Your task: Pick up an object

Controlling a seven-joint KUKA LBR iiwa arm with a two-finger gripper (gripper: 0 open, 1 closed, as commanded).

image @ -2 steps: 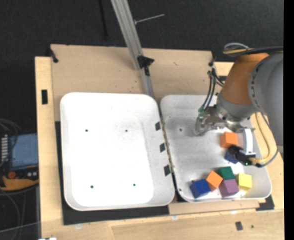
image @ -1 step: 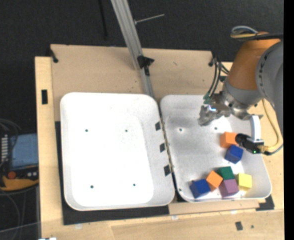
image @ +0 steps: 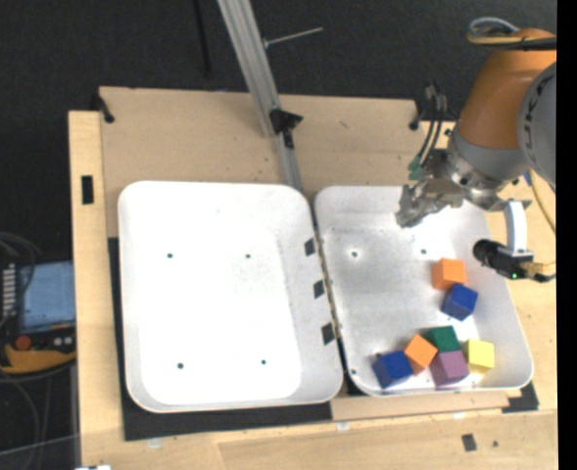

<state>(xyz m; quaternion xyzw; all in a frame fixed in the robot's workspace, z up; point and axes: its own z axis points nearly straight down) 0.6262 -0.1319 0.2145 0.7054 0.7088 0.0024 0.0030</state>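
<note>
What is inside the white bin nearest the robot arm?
The right bin holds seven small cubes: two orange, two blue, green, purple, yellow. Anything beneath them is covered.

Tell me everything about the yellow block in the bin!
The yellow block is a small cube, plain bright yellow with a matte look, maybe foam or painted wood. It sits flat on the floor of the right bin, in the near right corner close to the rim. It is the rightmost of a huddle of blocks: the purple block presses against its left side, and the green block sits just up-left. The tool hangs far away.
</note>
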